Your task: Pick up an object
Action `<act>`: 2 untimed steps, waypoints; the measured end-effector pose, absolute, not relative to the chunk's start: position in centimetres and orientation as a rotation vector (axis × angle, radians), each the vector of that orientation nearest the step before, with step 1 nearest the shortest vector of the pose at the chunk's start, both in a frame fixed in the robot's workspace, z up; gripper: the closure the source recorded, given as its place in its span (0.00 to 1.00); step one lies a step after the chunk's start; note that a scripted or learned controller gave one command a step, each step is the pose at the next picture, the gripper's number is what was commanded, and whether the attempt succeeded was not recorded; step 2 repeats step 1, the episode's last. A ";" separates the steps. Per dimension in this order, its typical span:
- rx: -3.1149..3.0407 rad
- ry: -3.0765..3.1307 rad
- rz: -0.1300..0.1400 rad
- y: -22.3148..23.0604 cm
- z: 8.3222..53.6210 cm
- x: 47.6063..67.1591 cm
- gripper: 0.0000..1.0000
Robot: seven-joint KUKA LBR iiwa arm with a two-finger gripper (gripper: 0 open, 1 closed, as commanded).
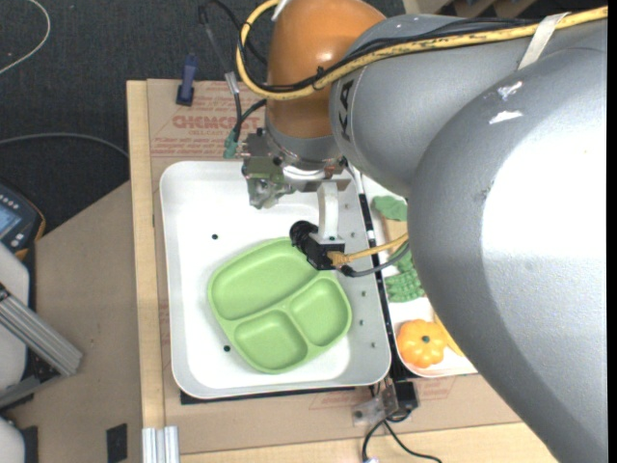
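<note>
From my feed the gripper [262, 189] hangs over the far part of the left bin [183, 258], just inside its back wall, with the orange-banded wrist right above it. I cannot tell whether it is open or closed, as the wrist covers most of it from this angle, and I see nothing held in it. The nearest thing to pick is a green divided plate [280, 307] with three compartments. It lies flat on the bin floor, nearer the camera than the gripper and a little toward the arm's side, clearly apart from it. Farther toward the arm's side, past the wall between the bins, the right bin [453, 367] holds a small orange pumpkin-like toy [422, 343]. It also holds two green pieces [405, 280], possibly toy vegetables, though the arm hides too much of them to be sure. Both bins sit on the brown bench [143, 307].
</note>
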State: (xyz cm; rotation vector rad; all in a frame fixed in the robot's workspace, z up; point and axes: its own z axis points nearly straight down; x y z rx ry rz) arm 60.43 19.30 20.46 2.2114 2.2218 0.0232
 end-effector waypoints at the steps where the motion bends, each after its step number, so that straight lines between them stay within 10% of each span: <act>1: 2.217 2.221 0.016 18.0 31.8 55.1 1.00; 2: 2.217 2.221 0.016 18.0 31.8 55.1 1.00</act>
